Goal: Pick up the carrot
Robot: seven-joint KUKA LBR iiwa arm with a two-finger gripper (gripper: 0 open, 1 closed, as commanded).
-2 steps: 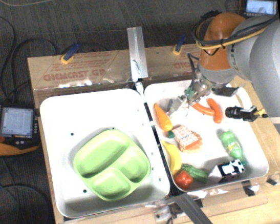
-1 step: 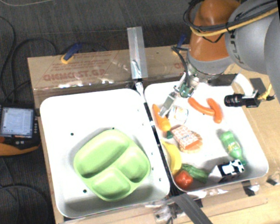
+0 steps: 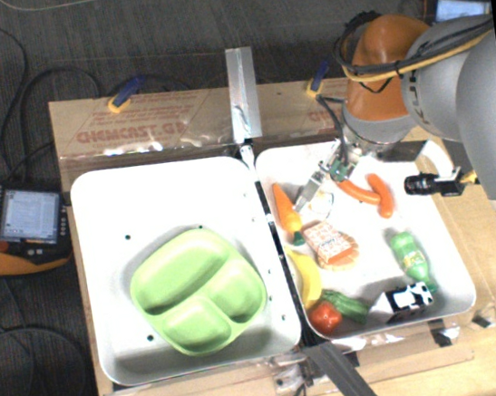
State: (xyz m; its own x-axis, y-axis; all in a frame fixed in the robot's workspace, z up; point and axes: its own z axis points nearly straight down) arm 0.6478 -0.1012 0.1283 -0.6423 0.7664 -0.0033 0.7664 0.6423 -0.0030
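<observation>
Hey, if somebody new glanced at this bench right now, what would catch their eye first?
Probably the big green divided plate lying alone in the left bin. Next, the jumble of toy food in the right bin: a carrot by the divider, a banana, a green bottle. Above them the grey arm with its orange band comes in from the right, its hand low beside the carrot.

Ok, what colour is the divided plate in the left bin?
Light green; the divided plate shows clearly in the camera view.
</observation>
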